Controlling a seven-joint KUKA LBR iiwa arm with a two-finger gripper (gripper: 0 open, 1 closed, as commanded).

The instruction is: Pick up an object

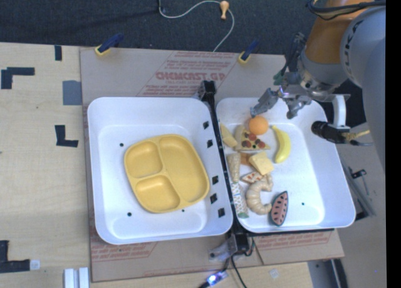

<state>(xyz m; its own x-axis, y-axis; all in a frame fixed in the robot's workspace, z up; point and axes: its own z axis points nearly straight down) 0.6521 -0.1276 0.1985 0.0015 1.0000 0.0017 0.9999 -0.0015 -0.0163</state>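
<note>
The arm [351, 36] enters from three o'clock and bends down over the far edge of the right bin [326, 180]. Its gripper [279, 106] hangs above that bin's twelve o'clock end with the two fingers spread well apart — one finger [264, 102] angled out toward nine o'clock, the other [293, 109] toward three o'clock — and nothing sits between them.

The toy food is heaped in the nine o'clock half of the right bin. An orange ball [257, 124] lies nearest the gripper, just toward six o'clock of the left finger and apart from it. Beside it, at three o'clock, curves a yellow banana [282, 144]. Under the ball rests a pizza slice [252, 143] with dark toppings, and a pale yellow wedge [227, 135] lies at its nine o'clock. Further toward six o'clock come a yellow cheese block [261, 164], a ridged tan piece [234, 166], a curled croissant-like pastry [256, 198] and — alone near the bin's six o'clock rim — a watermelon slice [279, 208].

The left bin [106, 130] holds a yellow divided plate [166, 173] with three compartments, lying flat near its middle.
</note>
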